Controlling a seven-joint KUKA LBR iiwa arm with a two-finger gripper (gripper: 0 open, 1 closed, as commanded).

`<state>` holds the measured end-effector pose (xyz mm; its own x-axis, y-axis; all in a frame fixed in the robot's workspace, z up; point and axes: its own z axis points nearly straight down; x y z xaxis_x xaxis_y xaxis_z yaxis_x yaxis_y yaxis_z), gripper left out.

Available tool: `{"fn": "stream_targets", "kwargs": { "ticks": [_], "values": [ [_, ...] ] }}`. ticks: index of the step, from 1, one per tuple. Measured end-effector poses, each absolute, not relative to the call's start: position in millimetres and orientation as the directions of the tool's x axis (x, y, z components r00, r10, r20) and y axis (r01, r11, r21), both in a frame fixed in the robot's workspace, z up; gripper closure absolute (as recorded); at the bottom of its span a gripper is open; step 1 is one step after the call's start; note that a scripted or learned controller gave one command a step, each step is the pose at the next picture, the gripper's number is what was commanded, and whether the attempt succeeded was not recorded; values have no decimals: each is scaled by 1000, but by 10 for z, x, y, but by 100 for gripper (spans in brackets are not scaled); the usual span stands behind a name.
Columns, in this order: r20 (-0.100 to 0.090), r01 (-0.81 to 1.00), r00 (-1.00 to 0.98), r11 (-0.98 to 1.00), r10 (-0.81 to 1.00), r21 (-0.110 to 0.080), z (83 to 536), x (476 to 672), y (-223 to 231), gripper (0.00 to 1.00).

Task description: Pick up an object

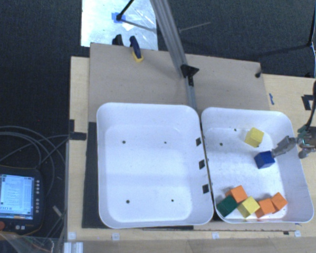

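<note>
The arm enters at the right edge of the camera view, about halfway down, and little of it can be seen: a grey wrist section with some dark fittings above it. From there the end effector [281, 147] reaches leftward and slightly downward, low over the right-hand part of the scene. One grey finger [284, 146] shows as a slender bar slanting down to the left, its tip the leftmost part of the robot. Whether its fingers are parted or closed is too small and blurred to tell.
</note>
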<state>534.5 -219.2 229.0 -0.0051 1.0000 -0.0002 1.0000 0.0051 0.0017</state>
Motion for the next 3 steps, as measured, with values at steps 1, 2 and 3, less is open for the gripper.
{"fn": "stream_targets", "kwargs": {
  "ticks": [1, 2, 3],
  "values": [
    [0, 1000, -5, 5, 1000, 2, 2290, 5346, -2192, 0],
    [0, 1000, -3, 3, 1000, -2, 1872, 5335, -2160, 0],
    [1, 1000, -3, 3, 1000, -2, 1438, 5393, -2144, 0]
  ]
}}
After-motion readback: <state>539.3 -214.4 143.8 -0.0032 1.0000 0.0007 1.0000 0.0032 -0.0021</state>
